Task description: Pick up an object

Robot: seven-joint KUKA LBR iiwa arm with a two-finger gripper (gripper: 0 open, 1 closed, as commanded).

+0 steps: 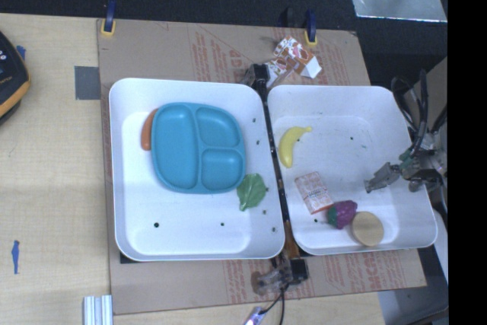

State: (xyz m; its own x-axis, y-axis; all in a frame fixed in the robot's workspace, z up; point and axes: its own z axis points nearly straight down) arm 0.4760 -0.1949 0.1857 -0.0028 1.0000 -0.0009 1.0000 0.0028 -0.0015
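Purple toy (343,213) sits low in the right bin (346,99), touching the tan disc (367,228), wrapper (313,191) just beside. My gripper (378,180) hangs up-right of it, apart; whether my jaws are open, I cannot tell.

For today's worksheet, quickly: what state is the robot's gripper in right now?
Gripper: over the right bin, holding nothing visible; open or closed cannot be told.

Orange item (146,130) mostly hidden under blue plate (199,148).
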